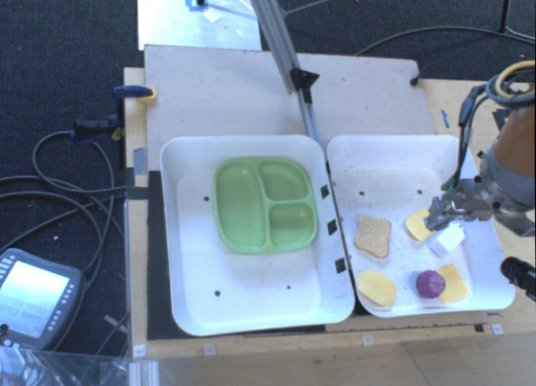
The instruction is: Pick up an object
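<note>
The right bin (394,167) holds several small food-like pieces. A toast slice (373,235) lies near its left wall. Toward the front lie a yellow oval piece (377,288), a purple round piece (430,283) and a yellow wedge (455,284). Another yellow piece (417,225) lies mid-bin, partly under the gripper (442,218), which hangs low over the bin's right half. A small white block (446,239) sits just below the gripper's tip; whether it is touched is unclear.
The left bin (193,292) bears a green three-compartment plate (266,205). A slanted metal pole (276,33) crosses the back of the bench. Cables and a handheld pendant (33,296) lie on the floor at left.
</note>
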